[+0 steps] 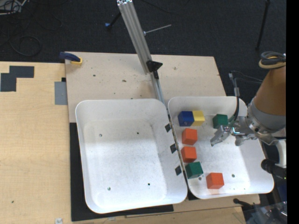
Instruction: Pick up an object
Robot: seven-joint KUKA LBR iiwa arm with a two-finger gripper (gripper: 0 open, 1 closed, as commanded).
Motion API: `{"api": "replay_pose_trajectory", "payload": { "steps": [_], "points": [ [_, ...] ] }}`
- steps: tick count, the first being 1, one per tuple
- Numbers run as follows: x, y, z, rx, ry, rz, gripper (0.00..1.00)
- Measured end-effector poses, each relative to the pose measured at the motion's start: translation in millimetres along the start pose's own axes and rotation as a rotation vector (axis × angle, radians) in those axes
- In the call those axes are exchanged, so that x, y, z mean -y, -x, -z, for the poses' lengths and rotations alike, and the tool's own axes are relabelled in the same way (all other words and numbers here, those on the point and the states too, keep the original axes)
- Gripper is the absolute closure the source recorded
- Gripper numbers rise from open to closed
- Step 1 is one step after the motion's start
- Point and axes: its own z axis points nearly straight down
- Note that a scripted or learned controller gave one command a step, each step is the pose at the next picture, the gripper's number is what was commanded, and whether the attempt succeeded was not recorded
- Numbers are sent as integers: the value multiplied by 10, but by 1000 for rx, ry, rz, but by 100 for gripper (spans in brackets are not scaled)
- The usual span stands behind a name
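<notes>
Blocks were the prize, all seven sitting in the right bin [261, 183]. The gripper [219, 136] hung just below the green block [220, 121], fingers spread and empty, probably lining up on it as the nearest target. Left of that green block sat the yellow block [199, 117], touching the blue block [186, 118]. Two orange blocks [189, 136] ran down the bin's left side toward a second green one [194, 169], with another orange block [215, 180] alone at the front. The left bin [84, 125] waited, likely as the drop spot.

The grey arm [270, 107] reaches in from the right, its hand [219, 137] low with nothing in it.
</notes>
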Motion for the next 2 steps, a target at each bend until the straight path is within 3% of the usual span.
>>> {"api": "replay_pose_trajectory", "payload": {
  "steps": [1, 2],
  "points": [
    [-8, 11, 24, 1, 6, -4, 0],
    [73, 69, -565, 0, -1, -2, 0]
  ]
}}
